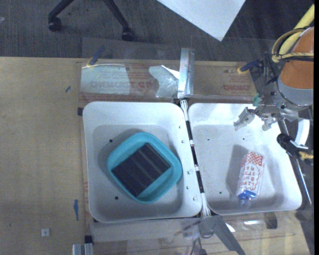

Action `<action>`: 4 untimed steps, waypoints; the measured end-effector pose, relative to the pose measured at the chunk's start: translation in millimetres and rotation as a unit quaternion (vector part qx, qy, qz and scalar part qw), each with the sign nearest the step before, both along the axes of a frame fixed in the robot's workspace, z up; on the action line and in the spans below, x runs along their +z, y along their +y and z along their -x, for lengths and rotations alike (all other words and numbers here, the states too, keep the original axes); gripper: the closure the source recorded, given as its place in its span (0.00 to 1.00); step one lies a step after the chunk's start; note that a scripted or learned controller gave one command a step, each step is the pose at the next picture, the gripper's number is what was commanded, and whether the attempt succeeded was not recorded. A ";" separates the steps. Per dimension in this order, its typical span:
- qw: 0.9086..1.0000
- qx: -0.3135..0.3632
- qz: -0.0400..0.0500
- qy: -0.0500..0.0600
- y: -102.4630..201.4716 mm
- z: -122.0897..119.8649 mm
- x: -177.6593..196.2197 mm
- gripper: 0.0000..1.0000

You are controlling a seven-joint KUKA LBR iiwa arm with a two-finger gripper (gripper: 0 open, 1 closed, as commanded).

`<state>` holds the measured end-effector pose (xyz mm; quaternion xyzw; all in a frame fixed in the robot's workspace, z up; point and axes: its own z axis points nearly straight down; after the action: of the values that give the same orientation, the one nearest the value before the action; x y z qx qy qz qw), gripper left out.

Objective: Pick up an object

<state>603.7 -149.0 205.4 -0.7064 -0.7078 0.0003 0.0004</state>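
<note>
Looking down at a slant, the camera view took in a tan worktop (35, 149) carrying two shallow white bins side by side. Left bin (94, 124) held a teal, square-ish container (172, 167) with rounded corners, turned at an angle on the bin floor. A dark ridged block (141, 169) sat inside the container, filling most of its hollow.

Right bin (214, 149) held a small bottle (249, 177) lying on its side, red-and-white patterned label, clear body, blue cap pointing toward the near edge. Bottle lay toward the right half of that bin, well apart from the divider between the bins.

Arm (299, 74) entered from the right, orange band above the wrist, yellow and black cabling looped over it. Gripper (254, 118) hung over the far right part of the right bin, its two pale fingers spread apart with nothing between them. Bottle lay nearer the camera than the gripper, apart from it, not touched.

Beyond the bins, a clear plastic sheet (129, 82) with reversed red lettering lay along the worktop's far edge, with a metal upright (186, 74) between the bins. A white sheet (204, 15) and the wheeled legs of a chair base (89, 17) showed on the dark floor (30, 40) at the top.
</note>
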 end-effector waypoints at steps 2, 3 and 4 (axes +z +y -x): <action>0.993 0.120 0.003 -0.006 -54.2 44.5 -106.0 1.00; 0.993 0.120 0.002 -0.006 -54.1 44.5 -106.1 0.00; 0.990 0.141 0.001 -0.001 -61.7 124.2 -114.0 0.00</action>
<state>479.5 -210.7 91.4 -0.5995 -0.8003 -0.0002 -0.0011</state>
